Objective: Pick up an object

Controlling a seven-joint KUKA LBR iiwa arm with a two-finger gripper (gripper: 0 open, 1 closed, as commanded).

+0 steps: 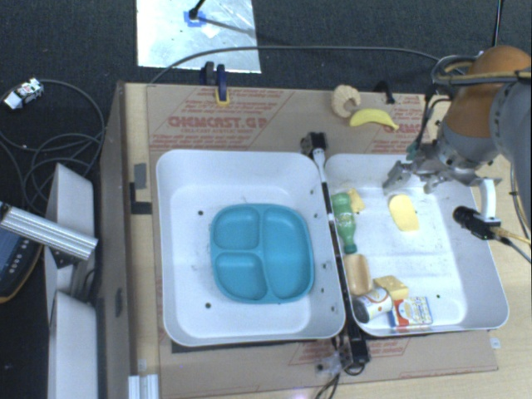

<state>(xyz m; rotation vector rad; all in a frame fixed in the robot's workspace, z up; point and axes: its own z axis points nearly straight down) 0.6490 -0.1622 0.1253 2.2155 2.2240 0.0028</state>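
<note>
My gripper (406, 176) hangs over the far part of the right bin (465, 264), just above and behind a pale yellow block (404, 213). Nothing shows between its tips. Along the bin's left wall lie a green bottle (342, 219) and a small yellow piece (356, 200). Nearer the front are a tan chunk (357, 273), a yellow wedge (392, 288), a small can (376, 307) and a printed carton (412, 312).
The left bin (183, 189) holds a blue divided plate (262, 252). A banana (372, 119) and a beige lump (345, 100) lie on the board behind the right bin. Cables and metal parts sit off the bench at the left.
</note>
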